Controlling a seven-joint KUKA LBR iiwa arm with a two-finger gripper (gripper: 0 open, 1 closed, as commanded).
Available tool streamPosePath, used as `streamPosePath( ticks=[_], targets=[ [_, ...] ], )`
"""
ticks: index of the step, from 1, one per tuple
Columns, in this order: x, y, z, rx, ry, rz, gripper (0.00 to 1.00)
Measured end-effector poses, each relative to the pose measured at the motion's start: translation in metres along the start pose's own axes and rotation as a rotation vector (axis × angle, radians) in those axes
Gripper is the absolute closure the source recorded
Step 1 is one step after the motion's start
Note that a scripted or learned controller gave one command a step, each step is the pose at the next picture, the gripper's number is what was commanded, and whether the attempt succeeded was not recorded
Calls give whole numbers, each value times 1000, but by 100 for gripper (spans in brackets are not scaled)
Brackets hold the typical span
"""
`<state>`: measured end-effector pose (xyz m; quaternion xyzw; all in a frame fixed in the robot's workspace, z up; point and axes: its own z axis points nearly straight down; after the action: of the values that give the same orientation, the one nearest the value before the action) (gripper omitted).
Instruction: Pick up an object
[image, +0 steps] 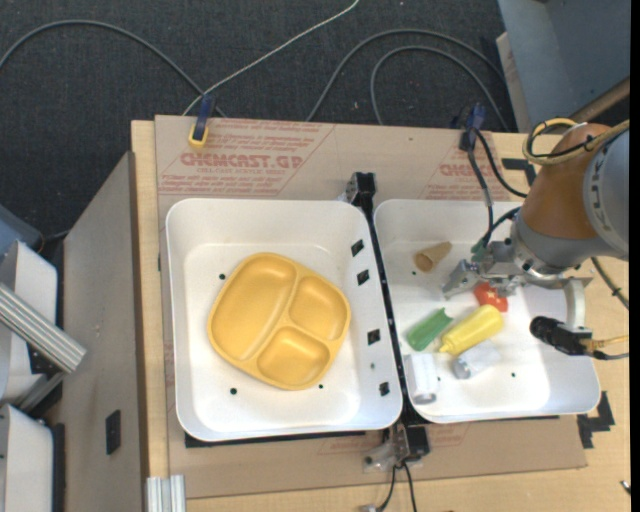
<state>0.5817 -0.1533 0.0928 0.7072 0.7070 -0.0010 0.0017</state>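
So far nothing is lifted: the hand hangs over the red object; grip unclear.

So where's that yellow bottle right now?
The yellow bottle lies in the right bin, between the green piece and the gripper, just below a small red thing.
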Motion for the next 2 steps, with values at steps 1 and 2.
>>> streamPosePath(
  ticks=[1, 2],
  targets=[
    [2, -1, -6, 7, 6, -1, 100],
    [-2, 3, -47, 1, 4, -1, 100]
  ],
)
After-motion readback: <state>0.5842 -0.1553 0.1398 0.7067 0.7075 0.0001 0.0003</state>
